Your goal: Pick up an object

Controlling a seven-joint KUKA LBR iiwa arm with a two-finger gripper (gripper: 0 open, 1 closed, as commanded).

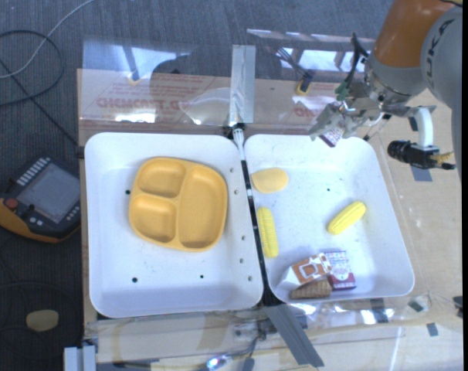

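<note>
Over right bin's (388, 207) far edge, claw (344, 124) state unclear. Target the lone corn cob (347, 217) mid-bin; align across its width, descend straight.

Fixed overhead camera, slanted down, both bins (103, 284)

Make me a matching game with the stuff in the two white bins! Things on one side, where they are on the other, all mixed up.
Things:
1. yellow divided plate
2. small flat yellow round piece
3. corn cob
4. snack packets

Places:
A. near the front edge of the right bin
B. middle of the left bin
C. back left of the right bin, by the divider
D. right half of the right bin, lying at a slant

Pairs: 1-B, 2-C, 3-D, 4-A
</note>
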